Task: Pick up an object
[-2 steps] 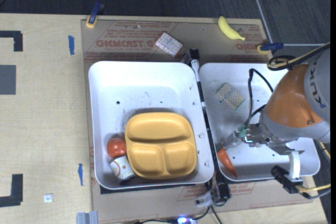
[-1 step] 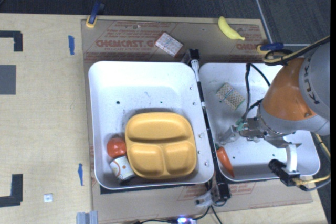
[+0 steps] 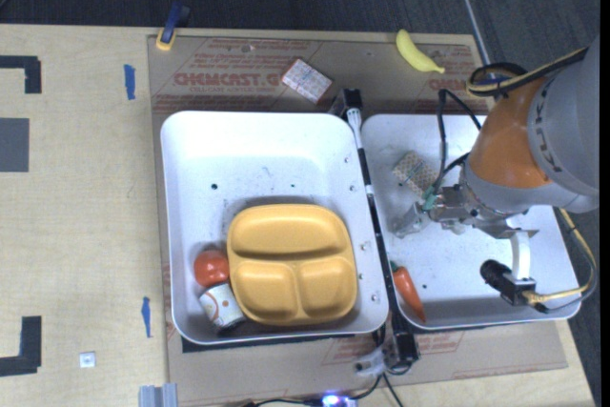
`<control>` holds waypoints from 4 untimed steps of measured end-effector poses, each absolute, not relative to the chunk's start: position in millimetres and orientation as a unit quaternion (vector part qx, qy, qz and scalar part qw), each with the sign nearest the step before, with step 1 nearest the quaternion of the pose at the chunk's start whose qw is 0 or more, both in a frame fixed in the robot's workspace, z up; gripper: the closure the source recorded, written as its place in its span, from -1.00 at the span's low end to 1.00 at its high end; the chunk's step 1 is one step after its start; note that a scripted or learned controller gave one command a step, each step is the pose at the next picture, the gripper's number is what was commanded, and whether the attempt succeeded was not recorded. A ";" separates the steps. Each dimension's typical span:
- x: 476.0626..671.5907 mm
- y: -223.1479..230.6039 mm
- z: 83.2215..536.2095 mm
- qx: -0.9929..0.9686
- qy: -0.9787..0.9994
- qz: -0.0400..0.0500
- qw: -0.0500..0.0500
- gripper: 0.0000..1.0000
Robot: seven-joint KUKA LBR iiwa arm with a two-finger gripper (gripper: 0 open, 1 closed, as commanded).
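Note:
My gripper point(image 3: 414, 216) hangs low over the left part of the right bin point(image 3: 534, 305), with the grey arm and its orange band behind it to the right. A small patterned packet point(image 3: 412, 169) lies just beyond it on the bin floor. A red object point(image 3: 404, 285) rests at the right bin's near-left corner, below the gripper. In the left bin point(image 3: 191, 148) lies a yellow compartment tray point(image 3: 291, 260), with a red-orange ball point(image 3: 210, 267) and a small white and orange object point(image 3: 221, 305) tucked against its left side.
Behind the bins, a yellow banana point(image 3: 417, 52) and a patterned card point(image 3: 305, 79) lie on the cardboard sheet. A blue clamp point(image 3: 172, 24) grips the sheet's far left corner. The ridge where the two bins meet runs just left of the gripper.

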State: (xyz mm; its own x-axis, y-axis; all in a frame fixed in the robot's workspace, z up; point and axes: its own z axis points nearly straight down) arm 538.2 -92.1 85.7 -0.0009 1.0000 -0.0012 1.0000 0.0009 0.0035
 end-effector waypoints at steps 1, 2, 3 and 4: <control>609.9 -97.2 85.7 0.707 0.708 0.001 0.001 -1.00; 666.4 -111.3 85.4 0.706 0.708 0.000 0.001 -1.00; 667.5 -110.6 96.3 0.705 0.709 0.000 0.003 1.00; 623.1 -27.7 185.4 0.706 0.708 0.000 -0.001 1.00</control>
